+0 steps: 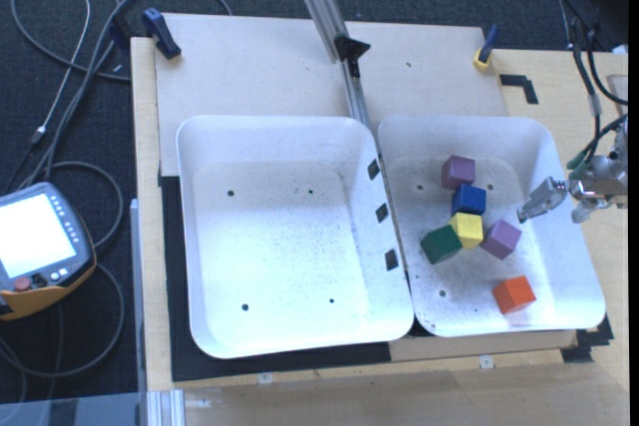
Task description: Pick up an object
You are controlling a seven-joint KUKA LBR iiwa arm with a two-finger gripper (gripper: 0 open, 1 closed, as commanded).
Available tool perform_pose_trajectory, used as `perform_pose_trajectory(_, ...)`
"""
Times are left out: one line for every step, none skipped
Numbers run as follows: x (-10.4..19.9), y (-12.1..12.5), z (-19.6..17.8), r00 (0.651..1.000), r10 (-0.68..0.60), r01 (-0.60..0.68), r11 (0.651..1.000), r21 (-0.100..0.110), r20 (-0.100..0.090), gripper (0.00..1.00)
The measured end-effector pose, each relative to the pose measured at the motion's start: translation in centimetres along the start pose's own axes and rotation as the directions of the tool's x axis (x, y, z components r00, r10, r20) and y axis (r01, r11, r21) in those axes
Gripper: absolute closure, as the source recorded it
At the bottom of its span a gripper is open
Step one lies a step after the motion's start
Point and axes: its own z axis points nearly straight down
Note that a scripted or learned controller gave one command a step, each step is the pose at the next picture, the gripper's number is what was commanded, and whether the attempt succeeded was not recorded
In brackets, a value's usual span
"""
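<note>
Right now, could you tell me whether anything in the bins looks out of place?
Nothing stands out. The six blocks sit loose in the right bin; the orange block lies apart from the cluster.

Six blocks in right bin [559, 165], gripper [544, 200] at its right rim.
Purple cube [458, 171] sat top, blue [468, 200] below it, yellow [467, 229] touching green [440, 243], 2nd purple [501, 238] just right, orange [514, 294] apart lower right. Left bin [200, 155] beside it.
</note>
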Motion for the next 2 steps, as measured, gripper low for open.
perform_pose_trajectory(5.1, -1.4, -7.1, 1.0, -0.006, 0.006, 1.0, -0.009, 0.002, 0.0)
perform_pose_trajectory(6.9, -1.5, -8.5, 1.0, -0.003, 0.003, 1.0, -0.006, 0.002, 0.0)
